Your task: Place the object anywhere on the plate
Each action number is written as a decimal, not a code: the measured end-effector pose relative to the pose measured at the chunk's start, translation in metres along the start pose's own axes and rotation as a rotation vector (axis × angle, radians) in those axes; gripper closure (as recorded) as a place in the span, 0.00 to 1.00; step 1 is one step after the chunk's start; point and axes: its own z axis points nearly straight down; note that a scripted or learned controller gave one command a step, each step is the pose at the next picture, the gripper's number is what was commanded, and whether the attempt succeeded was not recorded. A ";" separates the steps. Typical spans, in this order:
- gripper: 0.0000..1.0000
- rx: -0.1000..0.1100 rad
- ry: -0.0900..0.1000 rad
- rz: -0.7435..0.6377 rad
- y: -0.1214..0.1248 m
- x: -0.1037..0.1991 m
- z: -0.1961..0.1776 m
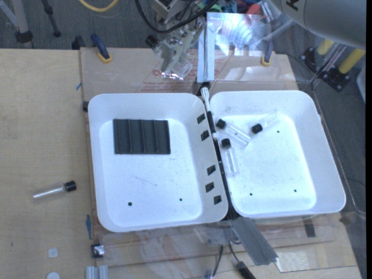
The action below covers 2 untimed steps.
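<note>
Lying in the right bin (302, 156), capped vials (264, 125); gripper (174, 57) state unclear.

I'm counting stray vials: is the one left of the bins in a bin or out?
Out. The vial lies flat on the bench, apart from the left bin.

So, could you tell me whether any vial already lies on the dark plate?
No, the dark plate is bare; three vials lie in the right bin.
</note>
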 end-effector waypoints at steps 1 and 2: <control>1.00 -0.002 -0.002 -0.695 0.000 -0.001 0.001; 1.00 0.005 -0.004 -0.690 -0.001 -0.002 -0.010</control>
